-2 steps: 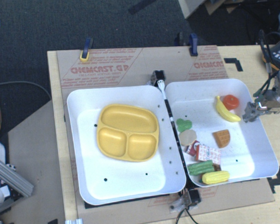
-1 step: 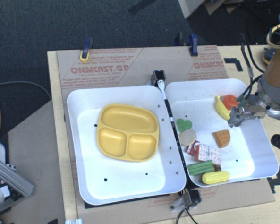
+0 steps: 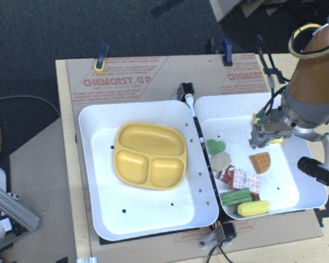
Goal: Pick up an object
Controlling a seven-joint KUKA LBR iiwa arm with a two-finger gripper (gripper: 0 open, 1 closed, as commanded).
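We read "CHEMCAST GP" in red on the brown board [image 3: 150, 73] under the bins, once at far left, and a partial repeat at far right; smaller print under it is too fine to read. The red-and-white packet [image 3: 242, 180] carries print too, not legible.

The gripper [image 3: 261, 140] hangs over the right bin [image 3: 302, 197], far-centre part, w/ the grey arm [image 3: 312, 86] coming in from the right. We can't tell whether its fingers are spread or closed, nor whether anything sits btwn them.

Items in the right bin: orange-brown block [image 3: 261, 161] just near of the gripper, roughly square, no clear long axis. Green piece [image 3: 216, 146] and beige rounded piece [image 3: 219, 161] by the bin's left wall. Green pickle-like item [image 3: 236, 197] and yellow corn cob [image 3: 253, 208] at the near edge, both w/ long axis running left-right, corn just near-right of the green one. A small yellow bit [image 3: 276, 141] shows right beside the gripper.

Left bin [image 3: 102, 204] holds a yellow 3-compartment plate [image 3: 150, 155], large section on the far side.
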